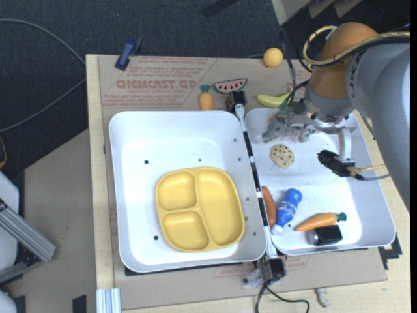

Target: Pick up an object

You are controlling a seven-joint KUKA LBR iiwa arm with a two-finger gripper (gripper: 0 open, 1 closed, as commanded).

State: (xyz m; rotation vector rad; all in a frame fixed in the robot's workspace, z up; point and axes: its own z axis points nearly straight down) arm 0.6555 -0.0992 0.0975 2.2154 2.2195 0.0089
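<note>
The gripper (287,130) is a tangle of grey metal seen from above, and the wrist covers most of it, so I cannot tell whether it is open or closed; nothing can be seen held in it. The arm (384,90) is cut off by the picture's right edge, and its bulk hides the far right corner of the right bin (371,194). A banana (270,100) on the bench beyond that bin has its right end lost behind the wrist. A narrow red-orange thing (268,205) lies along the right bin's left wall (a sausage perhaps, too small to be sure).

The arm comes in from the right, orange band (339,51) uppermost, and bends down so that the gripper hangs low over the right bin's far left corner.

A cookie (281,155) lies flat just on the near side of the gripper, apart from it. Further toward the near edge are a blue bottle (288,207), a carrot (317,221) and, touching the carrot, a black block (328,235). The left bin (137,149) holds a yellow divided plate (199,208).
</note>
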